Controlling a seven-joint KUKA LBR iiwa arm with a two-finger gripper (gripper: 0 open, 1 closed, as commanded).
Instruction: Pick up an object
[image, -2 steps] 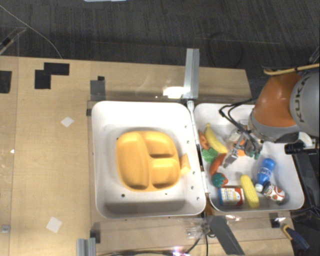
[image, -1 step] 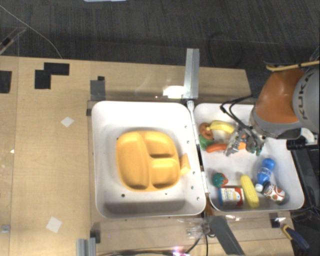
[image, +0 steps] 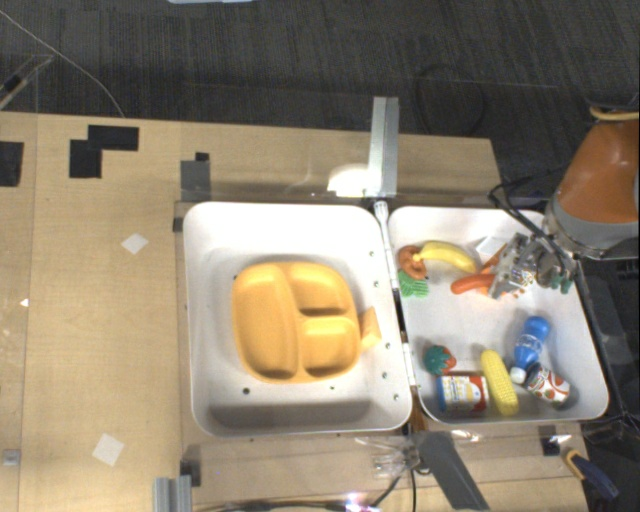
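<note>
My gripper (image: 522, 272) hangs over the back of the right bin (image: 596, 360), reaching in from the right under the orange wrist band. Its tip sits just right of an orange carrot (image: 472, 283) and close to a yellow banana (image: 447, 256). An orange and green toy (image: 411, 268) lies at the bin's left wall. Nearer the front are a corn cob (image: 498, 380), a small can (image: 460, 392), a teal and red toy (image: 438, 358), a blue bottle (image: 531, 343) and a red and white item (image: 550, 386).
The left bin (image: 200, 300) holds a yellow divided tray (image: 295, 320). A metal post (image: 384, 150) stands behind the gap between the bins. Dark cables run along the right bin's far right corner.
</note>
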